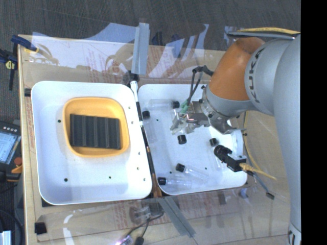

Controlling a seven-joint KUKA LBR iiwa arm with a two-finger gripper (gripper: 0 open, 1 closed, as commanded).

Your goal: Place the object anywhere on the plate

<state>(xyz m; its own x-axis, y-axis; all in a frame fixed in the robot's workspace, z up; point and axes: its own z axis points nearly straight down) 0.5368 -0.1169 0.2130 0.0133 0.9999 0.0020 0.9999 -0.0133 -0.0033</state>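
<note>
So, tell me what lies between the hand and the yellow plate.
In the camera view, between the hand and the yellow plate: bare floor of the right bin, a small black cap, then the two bins' adjoining rims.

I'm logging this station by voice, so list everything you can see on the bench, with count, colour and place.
Bins: two, white, side by side; left bin, right bin.
Plate: one, yellow with a dark ridged centre, in the left bin.
Clear tubes with black caps: several, scattered in the right bin, one near its front; exact count unclear.
Handheld device: one, with a blue screen, at the left edge.
Arm: one, grey with orange band, reaching in from the right.
Gripper: one, over the right bin, among the tubes.
</note>
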